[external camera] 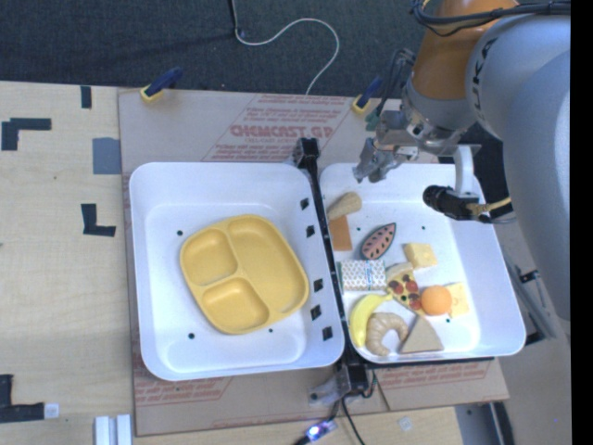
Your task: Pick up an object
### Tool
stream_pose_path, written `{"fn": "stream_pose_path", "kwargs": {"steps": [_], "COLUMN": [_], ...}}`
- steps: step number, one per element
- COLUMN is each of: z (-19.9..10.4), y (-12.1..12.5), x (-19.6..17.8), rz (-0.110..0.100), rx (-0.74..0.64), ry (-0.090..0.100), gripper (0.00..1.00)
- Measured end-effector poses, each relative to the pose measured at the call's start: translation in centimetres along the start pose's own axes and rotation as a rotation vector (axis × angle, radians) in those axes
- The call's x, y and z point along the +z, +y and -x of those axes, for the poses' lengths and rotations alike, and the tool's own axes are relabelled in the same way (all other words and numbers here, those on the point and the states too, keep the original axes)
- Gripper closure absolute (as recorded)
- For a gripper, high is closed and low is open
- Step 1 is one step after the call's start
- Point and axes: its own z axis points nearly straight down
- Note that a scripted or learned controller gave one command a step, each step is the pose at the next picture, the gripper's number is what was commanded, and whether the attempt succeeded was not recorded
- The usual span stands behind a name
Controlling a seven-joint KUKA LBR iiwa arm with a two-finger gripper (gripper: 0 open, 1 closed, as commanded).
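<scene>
My gripper (pixel 373 167) hangs over the far left corner of the right bin (pixel 482 248), above the toy food, with nothing visible between its fingers. Just below it lies a tan bread-like piece (pixel 343 203) and an orange-brown block (pixel 340 234). Further down the bin are a reddish oval slice (pixel 377 240), a white patterned block (pixel 362 273), a yellow cheese cube (pixel 419 254), a pizza slice (pixel 402 284), an orange ball (pixel 435 299), a banana (pixel 361 311), a croissant (pixel 384 330) and a brown wedge (pixel 422 336).
The left bin (pixel 157 248) holds a yellow three-compartment plate (pixel 243 273). A black divider (pixel 317 221) runs between the bins. A white cable (pixel 287 31) loops on the dark floor behind the bench. Blue-yellow clamps (pixel 160 83) grip the cardboard's far edge.
</scene>
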Motion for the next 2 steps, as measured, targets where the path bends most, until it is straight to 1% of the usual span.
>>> {"fn": "stream_pose_path", "kwargs": {"steps": [1,2], "z": [0.48,0.92], "y": [-0.62,-1.15], "x": [-1.2,-1.22], "rz": [-0.002,-0.003], "rx": [0.005,0.006], "ry": [-0.001,-0.002], "gripper": [1.0,1.0]}}
